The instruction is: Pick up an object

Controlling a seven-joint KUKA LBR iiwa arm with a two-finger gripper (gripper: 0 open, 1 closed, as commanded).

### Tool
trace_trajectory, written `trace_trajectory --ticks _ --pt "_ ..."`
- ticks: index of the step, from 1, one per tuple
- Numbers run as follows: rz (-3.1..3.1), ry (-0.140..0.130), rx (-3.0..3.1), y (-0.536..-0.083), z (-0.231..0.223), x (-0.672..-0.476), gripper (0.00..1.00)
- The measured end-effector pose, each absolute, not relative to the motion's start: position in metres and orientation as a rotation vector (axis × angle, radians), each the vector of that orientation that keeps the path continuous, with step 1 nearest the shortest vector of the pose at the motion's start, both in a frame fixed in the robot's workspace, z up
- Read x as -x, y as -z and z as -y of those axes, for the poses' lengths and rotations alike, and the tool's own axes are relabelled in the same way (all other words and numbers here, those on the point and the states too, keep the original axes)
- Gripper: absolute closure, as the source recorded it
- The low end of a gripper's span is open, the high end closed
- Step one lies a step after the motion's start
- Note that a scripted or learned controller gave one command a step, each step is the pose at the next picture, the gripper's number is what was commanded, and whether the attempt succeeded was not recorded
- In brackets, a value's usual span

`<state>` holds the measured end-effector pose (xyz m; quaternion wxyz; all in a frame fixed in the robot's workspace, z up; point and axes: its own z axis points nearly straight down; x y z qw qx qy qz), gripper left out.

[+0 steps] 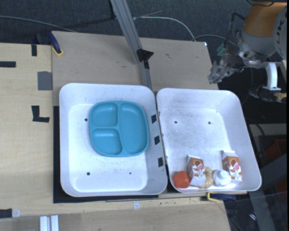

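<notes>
Blue plastic first: a divided plate (119, 129) sits in the left bin (74, 177), toward its 12 o'clock half, lying flat and alone.

Across the shared wall, we note the right bin (197, 102) holds every graspable item in a tight cluster at its 6 o'clock edge. Left to right: a red-orange ball (181, 179), a small carton (197, 170), a pale knobbly piece (209, 178) we cannot identify, a white round cap-like thing (222, 178), and a second carton (231, 165). Most touch or nearly touch one another, and all crowd the bin wall.

The gripper (218, 75) hangs outside the bin, beyond its 1 o'clock corner, well apart from the cluster. Whether its jaws are spread or pressed together we cannot tell; they read as a dark blur against the dark floor. Nothing is visibly held.

Risks as we judge them:
- Crowding: a descent on one carton may land a finger on its neighbour and shove the lot.
- Wall proximity: little room for a finger on the 6 o'clock side.
- The ball may roll off when nudged.
- Tilted cartons may slip from a pinch.
</notes>
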<state>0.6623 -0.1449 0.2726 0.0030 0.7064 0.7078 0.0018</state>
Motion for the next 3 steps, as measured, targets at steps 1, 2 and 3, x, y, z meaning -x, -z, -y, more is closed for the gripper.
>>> trace_trajectory --ticks 1,2,3 --pt "-2.229 0.002 -2.218 -0.255 0.095 -0.641 1.0" --pt "-2.23 0.002 -2.217 -0.241 0.04 -0.618 1.0" --pt "-2.229 0.003 -2.219 -0.239 0.001 -0.589 1.0"
